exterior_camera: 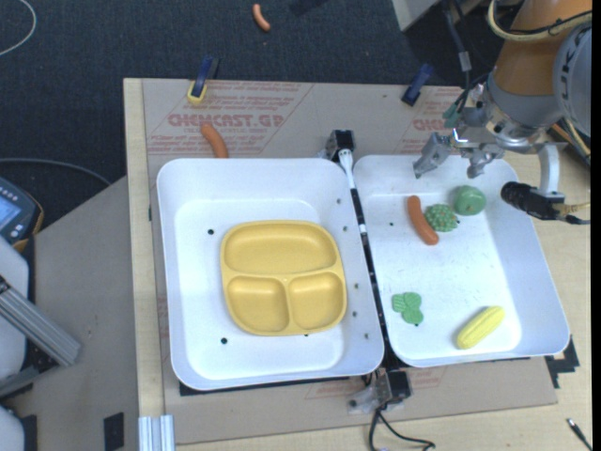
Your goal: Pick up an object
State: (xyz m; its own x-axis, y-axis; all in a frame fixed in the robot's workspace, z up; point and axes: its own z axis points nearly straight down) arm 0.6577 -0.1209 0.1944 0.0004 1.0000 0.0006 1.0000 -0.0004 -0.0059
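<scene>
1. Two shallow white plastic bins sit side by side on a cardboard-covered bench (pixel 282 101); the left bin (pixel 188 252) takes up the middle of the frame, and the right bin (pixel 526 280) lies toward the right.
2. A smooth yellow plate (pixel 282 275), rounded and split into three compartments, lies flat in the left bin.
3. In the upper part of the right bin lie a slim orange sausage (pixel 421 219), a knobbly green broccoli piece (pixel 440 218) touching its right side, and a round, pale green ball (pixel 469 199) just beside that.
4. Lower in the right bin are a small, flat, lumpy green leaf (pixel 408 306) and, near the lower right corner, a ribbed yellow corn cob (pixel 480 326).
5. Another orange sausage (pixel 215 140) lies on the cardboard above the left bin.
6. The gripper (pixel 456 161) hangs over the upper edge of the right bin, above the ball and broccoli, its two grey metal fingers (pixel 432 154) spread wide with nothing between them.
</scene>
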